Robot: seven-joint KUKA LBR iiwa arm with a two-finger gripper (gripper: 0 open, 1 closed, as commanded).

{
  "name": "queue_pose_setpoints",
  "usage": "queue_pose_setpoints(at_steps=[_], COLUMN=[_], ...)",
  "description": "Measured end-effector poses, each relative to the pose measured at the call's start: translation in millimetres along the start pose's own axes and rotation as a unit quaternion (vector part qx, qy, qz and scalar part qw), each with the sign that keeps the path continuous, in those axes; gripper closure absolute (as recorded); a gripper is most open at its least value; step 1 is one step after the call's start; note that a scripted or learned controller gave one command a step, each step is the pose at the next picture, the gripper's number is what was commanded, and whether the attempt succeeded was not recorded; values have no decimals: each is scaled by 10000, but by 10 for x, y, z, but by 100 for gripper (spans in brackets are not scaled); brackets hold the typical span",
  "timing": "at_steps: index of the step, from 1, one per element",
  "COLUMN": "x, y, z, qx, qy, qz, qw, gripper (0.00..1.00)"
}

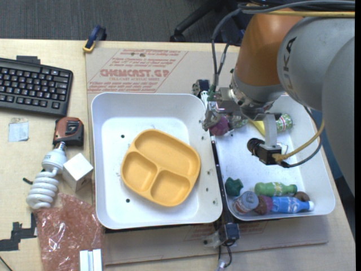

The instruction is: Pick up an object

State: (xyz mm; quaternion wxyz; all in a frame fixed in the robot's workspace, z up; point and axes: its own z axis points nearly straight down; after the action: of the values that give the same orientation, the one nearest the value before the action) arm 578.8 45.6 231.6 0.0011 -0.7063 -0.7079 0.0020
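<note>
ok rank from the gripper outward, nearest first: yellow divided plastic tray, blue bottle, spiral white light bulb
1. Yellow divided plastic tray, in the left white bin, nearest the gripper.
2. Blue bottle, lying at the right bin's near edge.
3. Spiral white light bulb, on the bench at far left.

The light is bright and even. The white bin (107, 168) shines a little, with a soft dark shadow under the yellow tray (161, 166). Right of the bin, the big arm (304, 44) looks a bit fuzzy.

I see open floor around the yellow tray (161, 167) in the left bin (101, 151); bottles (276, 197) crowd the right bin's (324, 193) near end
</note>
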Motion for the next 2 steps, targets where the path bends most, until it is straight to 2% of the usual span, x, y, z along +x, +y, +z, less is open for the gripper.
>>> queue_pose_setpoints(at_steps=[1,2], x=[467,-106], y=[-126,-272], z=[-256,-395], qx=[-13,-5], qy=[-3,-3], qz=[-3,11], qw=[10000,10000], gripper=[100,100])
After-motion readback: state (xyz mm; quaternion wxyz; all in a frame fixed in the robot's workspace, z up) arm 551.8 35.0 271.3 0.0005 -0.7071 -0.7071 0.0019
